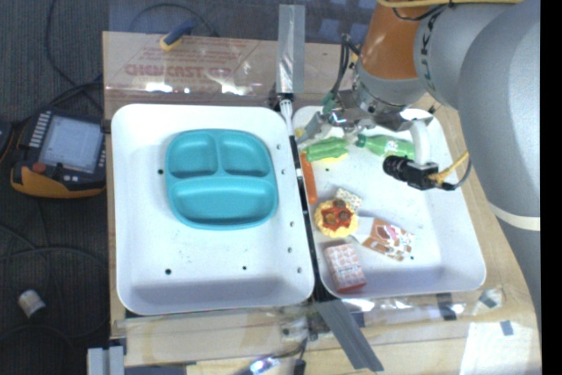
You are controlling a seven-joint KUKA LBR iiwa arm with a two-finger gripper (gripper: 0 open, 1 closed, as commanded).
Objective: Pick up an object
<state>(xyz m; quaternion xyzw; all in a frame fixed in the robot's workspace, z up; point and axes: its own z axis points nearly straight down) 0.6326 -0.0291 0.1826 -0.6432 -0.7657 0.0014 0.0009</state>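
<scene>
At the bottom of the frame I see the near rim of the two white bins. In the right bin (457, 268), lower centre-right of the frame, a small reddish packet (344, 266) lies closest to me. Just above it sit a round yellow piece with red markings (336, 218) and, to its right, a wedge-shaped piece (390, 240) patterned in red and white. A thin orange stick (308, 180) lies along that bin's left wall.

The left bin (140, 277) holds a teal divided plate (220, 177) with three compartments, sitting in the middle-left of the frame.

Further up the right bin is the thing I take for the target: a green toy (327, 150), elongated, yellow-green and glossy, lying flat near the bin's upper left corner. A second green piece (386, 143) shows to its right, partly behind the wrist hardware.

The gripper (338, 114) hangs just above the green toy, near the upper centre-right, under the arm's orange band (395, 31). Cables and brackets clutter it, so I cannot tell how far apart its fingers stand, nor whether they touch the toy.

At far left, off the bench, a handheld controller (57, 155) rests on the carpet.
</scene>
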